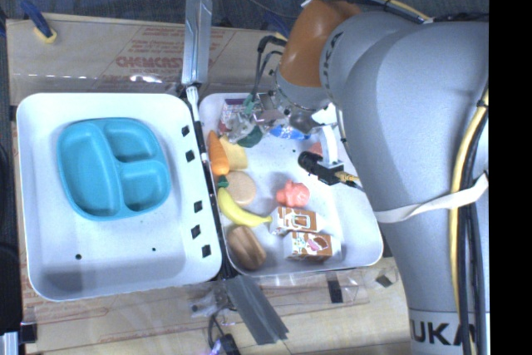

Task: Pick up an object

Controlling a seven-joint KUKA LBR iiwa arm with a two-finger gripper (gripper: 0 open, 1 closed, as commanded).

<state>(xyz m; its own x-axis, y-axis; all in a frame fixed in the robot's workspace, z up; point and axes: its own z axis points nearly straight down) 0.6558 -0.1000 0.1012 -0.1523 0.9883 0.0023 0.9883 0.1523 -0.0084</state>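
The left bin (33, 179) holds one thing, a blue divided plate (112, 166), which lies flat in the bin's upper half. The floor below the plate is bare white.

The right bin (353, 220) carries all the loose objects, any of which could serve for the pick. Along its left wall, from top to bottom, lie:
- an orange carrot (217, 154)
- a pale yellow piece (235, 154) just beside the carrot
- a round tan item (242, 187)
- a banana (239, 212) curving under the tan item
- a brown oval (246, 247) near the bottom corner

Further right, a pink lump (292, 194) sits near the middle of the bin. Two small printed cartons (297, 221) (312, 246) lie touching each other below the lump.

In the bin's top left corner there is a jumble of mixed small things (235, 119), too tangled to name. The gripper (262, 114) is low over this corner, right against the jumble. Whether it is closed, released or grasping anything cannot be told, since its tip is lost among the clutter.

The grey arm (407, 112), with its orange band (309, 41), fills the right side and reaches in over the bin's upper right part.
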